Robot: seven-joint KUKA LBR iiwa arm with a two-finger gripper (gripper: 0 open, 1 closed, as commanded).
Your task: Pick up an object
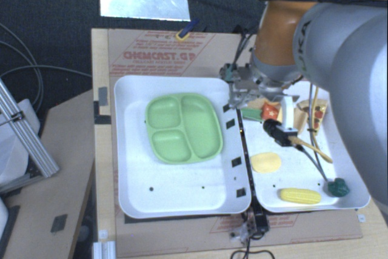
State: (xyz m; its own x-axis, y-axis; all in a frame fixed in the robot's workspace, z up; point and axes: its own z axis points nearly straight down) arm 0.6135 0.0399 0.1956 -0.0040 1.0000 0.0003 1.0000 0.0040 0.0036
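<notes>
1. No object is seen held. The loose objects all lie in the right bin (348, 206).
2. A small red-orange piece (271, 111) is seen near that bin's far left corner, just beside the gripper (244, 96).
3. A pale yellow disc (265, 162) is placed mid-bin, toward the left edge.
4. A corn cob (298, 195) lies along the near edge, and a dark green lump (337, 187) sits at the near right corner.
5. A pizza-like slice (317, 113) is seen by the right edge, partly hidden by the arm (339, 57).
6. The gripper is positioned low over the far left corner of the right bin, at the edge shared by both bins. Whether it is spread or closed cannot be told.
7. The left bin (130, 191) is occupied by a green divided plate (183, 128), centred and toward the far edge.
8. Both bins are set on a cardboard sheet (157, 51).
</notes>
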